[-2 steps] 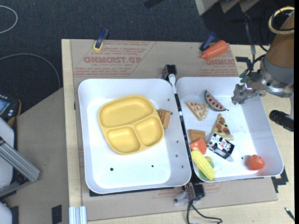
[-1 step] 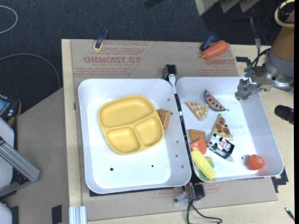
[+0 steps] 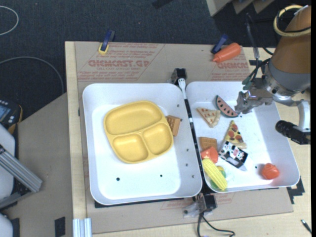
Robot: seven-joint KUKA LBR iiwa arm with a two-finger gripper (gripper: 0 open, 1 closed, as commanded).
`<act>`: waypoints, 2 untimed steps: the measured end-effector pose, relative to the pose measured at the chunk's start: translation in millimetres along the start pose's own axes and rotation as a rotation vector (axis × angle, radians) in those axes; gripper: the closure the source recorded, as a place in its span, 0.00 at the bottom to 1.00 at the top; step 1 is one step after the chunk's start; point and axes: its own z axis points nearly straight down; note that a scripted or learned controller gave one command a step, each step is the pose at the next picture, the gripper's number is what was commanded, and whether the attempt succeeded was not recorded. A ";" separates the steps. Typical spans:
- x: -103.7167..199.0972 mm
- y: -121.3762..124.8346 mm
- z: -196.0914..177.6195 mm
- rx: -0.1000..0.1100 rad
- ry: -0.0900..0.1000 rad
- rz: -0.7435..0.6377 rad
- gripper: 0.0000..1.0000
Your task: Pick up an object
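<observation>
1. Nearest me, along the front wall of the right bin (image 3: 291, 174), I see a toy corn cob (image 3: 215, 174) with a red piece (image 3: 209, 154) touching its upper end, a black-and-white card-like toy (image 3: 233, 154), and an orange-red round toy (image 3: 269, 171) off by itself. None of these is under the arm, so I judge they are not the target now.

2. Mid-bin lie a pizza slice toy (image 3: 234, 132), a brown cracker-like square (image 3: 208, 143) and a tan triangular wedge (image 3: 210, 116). These sit close together; a descent that drifts left could push one into the next rather than grip anything.

3. The watermelon slice toy (image 3: 225, 106) is what I take as the task's thing: a thin dark-rinded crescent with a red face, lying flat near the bin's far side, just beside the gripper (image 3: 245, 102).

4. The gripper hangs at the slice's right tip. From this slant I cannot tell how its claw stands, and nothing shows held in it.

5. Risks, as I judge them: the slice is flat and thin, so it may slip out or be nudged toward the wedge; coming down off-centre at the tip could tilt it.

6. In the left bin (image 3: 91, 132), a yellow divided plate (image 3: 137, 131) with a brown block (image 3: 173, 125) at its right rim is well apart.
</observation>
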 end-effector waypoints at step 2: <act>76.7 -68.3 3.7 0.002 -0.001 0.002 1.00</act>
